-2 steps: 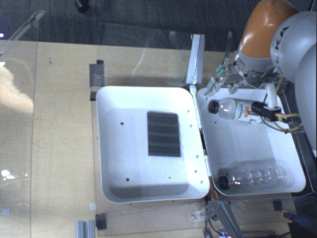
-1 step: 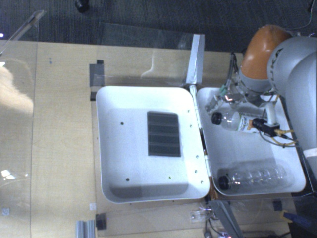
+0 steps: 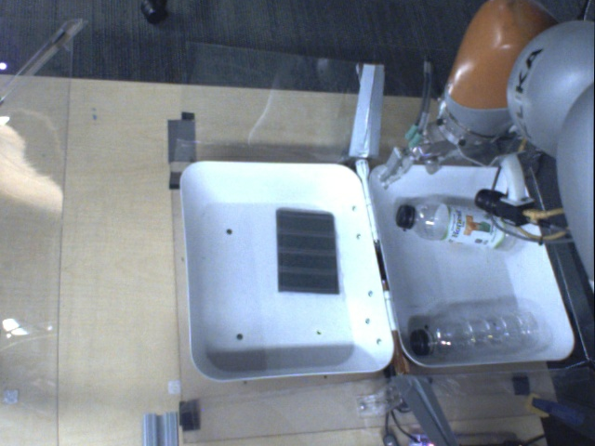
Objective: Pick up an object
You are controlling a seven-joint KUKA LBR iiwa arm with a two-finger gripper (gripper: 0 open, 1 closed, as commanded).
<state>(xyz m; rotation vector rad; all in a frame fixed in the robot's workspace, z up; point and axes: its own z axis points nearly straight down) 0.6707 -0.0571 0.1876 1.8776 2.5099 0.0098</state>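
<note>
Camera view shows us the gripper at two o'clock, over the right bin's far corner; we cannot tell its fingers' state. Two clear bottles lie there: labelled bottle just beside it, ribbed bottle at five o'clock.

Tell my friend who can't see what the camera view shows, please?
A grey robot arm with an orange band reaches in from the right, its gripper over the far corner of the right white bin. That bin holds two clear plastic bottles lying down: a labelled one and a ribbed one. The left white bin holds a dark flat rectangular object.
</note>
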